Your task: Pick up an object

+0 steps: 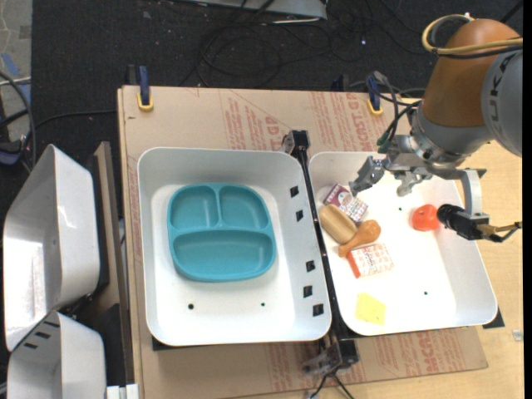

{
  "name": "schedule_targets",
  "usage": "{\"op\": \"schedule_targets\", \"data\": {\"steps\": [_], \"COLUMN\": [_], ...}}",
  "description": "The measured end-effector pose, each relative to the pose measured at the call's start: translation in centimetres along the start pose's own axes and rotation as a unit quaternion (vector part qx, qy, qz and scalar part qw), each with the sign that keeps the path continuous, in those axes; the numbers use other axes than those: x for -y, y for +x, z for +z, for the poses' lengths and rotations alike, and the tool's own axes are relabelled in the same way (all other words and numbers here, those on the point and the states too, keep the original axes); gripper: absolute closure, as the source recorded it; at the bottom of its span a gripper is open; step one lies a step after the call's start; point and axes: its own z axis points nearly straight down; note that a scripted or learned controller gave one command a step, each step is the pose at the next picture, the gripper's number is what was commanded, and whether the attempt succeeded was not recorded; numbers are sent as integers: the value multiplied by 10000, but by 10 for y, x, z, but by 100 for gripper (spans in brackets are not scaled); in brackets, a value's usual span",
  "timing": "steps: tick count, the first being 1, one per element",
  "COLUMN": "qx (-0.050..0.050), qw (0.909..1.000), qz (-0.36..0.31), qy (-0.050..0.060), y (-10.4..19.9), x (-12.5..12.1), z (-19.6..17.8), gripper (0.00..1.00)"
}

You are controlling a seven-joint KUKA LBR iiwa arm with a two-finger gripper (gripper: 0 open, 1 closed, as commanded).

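1. Camera view: the gripper [389, 175] hangs over the upper part of the right bin [465, 293], with its fingers spread and nothing between them.
2. The arm [465, 73] enters from the right and carries the gripper at a slant, presumably so the fingers can drop onto the objects grouped at the bin's left side.
3. Candidate objects in the right bin:
   - a small patterned packet [345, 201], nearest the gripper, just below and left of its fingers;
   - a tan bread roll [337, 223], touching the packet;
   - an orange drumstick-shaped toy [360, 235], lying against the roll;
   - a red-and-white carton [371, 261], just below the drumstick;
   - a yellow flat piece [370, 309], apart, near the lower wall;
   - a red round object [426, 218], alone at mid-bin.
4. The left bin [158, 248] holds a teal divided plate [221, 231] lying flat at its centre.
5. Judgement: no object is picked yet. The packet is the closest target, but its contact with the roll may cause a crowded, slipping grasp; the isolated red object offers cleaner finger clearance.
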Motion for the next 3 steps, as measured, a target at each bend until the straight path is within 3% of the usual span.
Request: {"op": "schedule_targets", "data": {"steps": [1, 3], "qx": [7, 8], "qw": [10000, 10000], "qz": [-9, 2], "qy": [-61, -49], "y": [0, 2], "x": [-2, -12], "z": [-7, 119], "gripper": [0, 0]}}
